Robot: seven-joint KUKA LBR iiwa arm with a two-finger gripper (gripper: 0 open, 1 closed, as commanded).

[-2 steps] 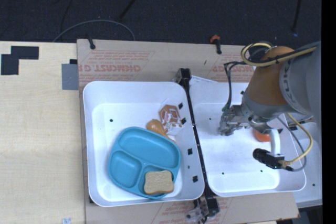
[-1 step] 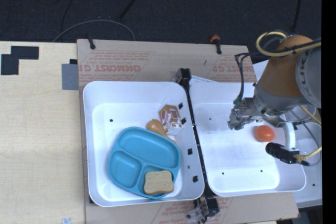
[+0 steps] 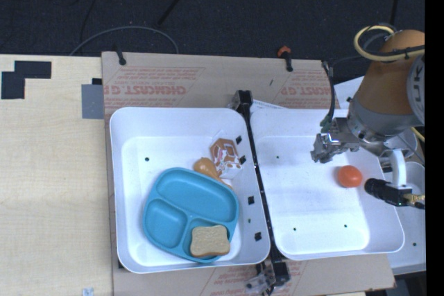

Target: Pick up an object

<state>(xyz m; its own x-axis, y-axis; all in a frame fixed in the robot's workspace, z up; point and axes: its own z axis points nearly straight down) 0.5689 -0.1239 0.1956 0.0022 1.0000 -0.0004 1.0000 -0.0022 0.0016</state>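
Glossy blue plastic tray (image 3: 182,208), smooth white plastic bins (image 3: 177,123)

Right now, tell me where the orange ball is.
The orange ball lies in the right bin, near its right wall, just right of and below the gripper.

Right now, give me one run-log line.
gripper: over right bin, nothing visibly held | orange ball: right bin, beside gripper | blue tray: left bin
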